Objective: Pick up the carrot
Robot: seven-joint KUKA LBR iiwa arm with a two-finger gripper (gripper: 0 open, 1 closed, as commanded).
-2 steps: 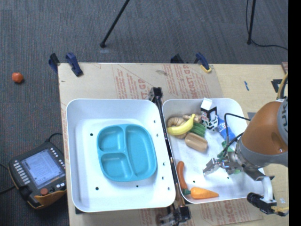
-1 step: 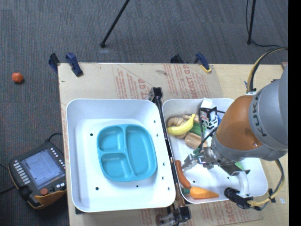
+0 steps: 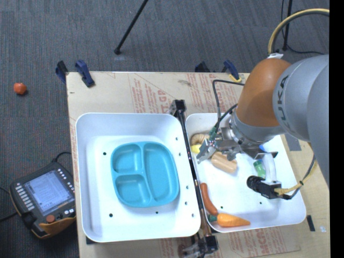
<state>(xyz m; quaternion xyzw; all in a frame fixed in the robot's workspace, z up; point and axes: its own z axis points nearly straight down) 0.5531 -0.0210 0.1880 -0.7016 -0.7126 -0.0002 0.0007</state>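
The carrot (image 3: 233,220), orange with a green stub at its left end, lies along the front wall of the right bin (image 3: 290,208). My gripper (image 3: 208,148) hangs over the back left part of that bin, well behind the carrot and apart from it. It hovers beside a beige bread-like piece (image 3: 224,163) and a yellowish item (image 3: 197,139) near the bin's left wall. The grey arm with its orange band (image 3: 263,93) reaches in from the right.
A long red-orange item (image 3: 207,196) lies by the right bin's left wall, just behind the carrot. A green piece (image 3: 260,169) sits to the right of the gripper. The left bin (image 3: 88,144) holds a blue divided plate (image 3: 144,173).
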